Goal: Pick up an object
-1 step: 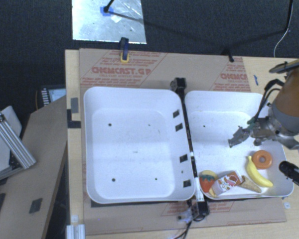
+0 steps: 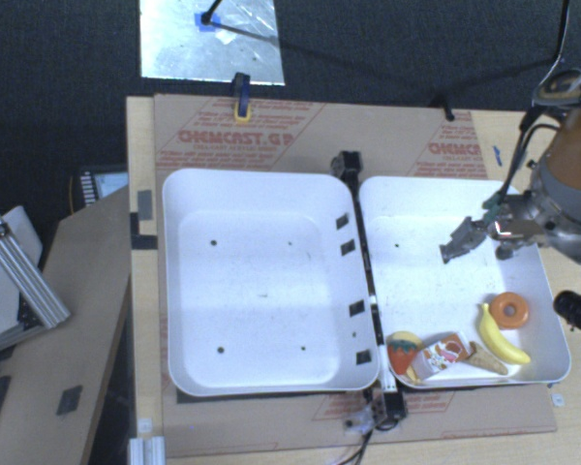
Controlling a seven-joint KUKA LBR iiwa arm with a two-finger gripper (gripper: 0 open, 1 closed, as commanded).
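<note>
We observe the gripper (image 2: 455, 248) above the right bin (image 2: 416, 289), fingers state undeterminable; banana (image 2: 501, 337) lies near 1 corner.

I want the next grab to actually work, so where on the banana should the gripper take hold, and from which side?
Grip the banana across its middle, coming straight down from above. It lies flat in the right bin, curved, with its narrow width suited to two fingers. Its upper end sits close by the orange donut-shaped toy and its lower end near the cone-shaped piece, so the midsection probably gives the gripper the most room.
</note>
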